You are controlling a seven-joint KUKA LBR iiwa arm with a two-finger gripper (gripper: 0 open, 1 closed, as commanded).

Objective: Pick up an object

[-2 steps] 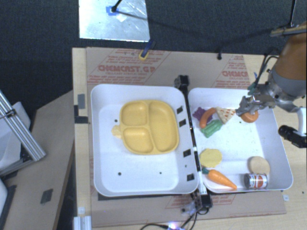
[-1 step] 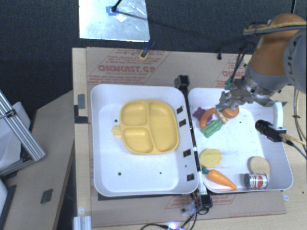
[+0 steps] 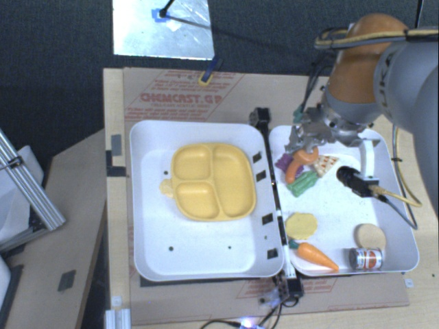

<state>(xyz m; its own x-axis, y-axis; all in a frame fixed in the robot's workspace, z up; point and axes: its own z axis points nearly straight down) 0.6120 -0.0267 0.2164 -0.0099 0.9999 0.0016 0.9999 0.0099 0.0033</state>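
Note:
My gripper [image 3: 304, 144] hangs low over the back left part of the right bin [image 3: 398, 218]. Right under it is a small heap of toys: a purple piece [image 3: 284, 162], an orange piece [image 3: 299, 164], a green piece [image 3: 304, 183] and a pizza slice [image 3: 324, 164]. The gripper body hides the top of the heap. Whether anything is held is not visible. Nearer the front of the same bin lie a yellow disc [image 3: 301, 225], a carrot [image 3: 315, 254], a small red and silver can [image 3: 365, 258] and a beige round piece [image 3: 370, 236].
The left bin [image 3: 147, 184] holds a yellow divided plate [image 3: 209, 181]. A black-clipped divider [image 3: 269, 177] runs between the two bins. The grey arm [image 3: 405, 67] with its orange band comes in above the right bin's far side.

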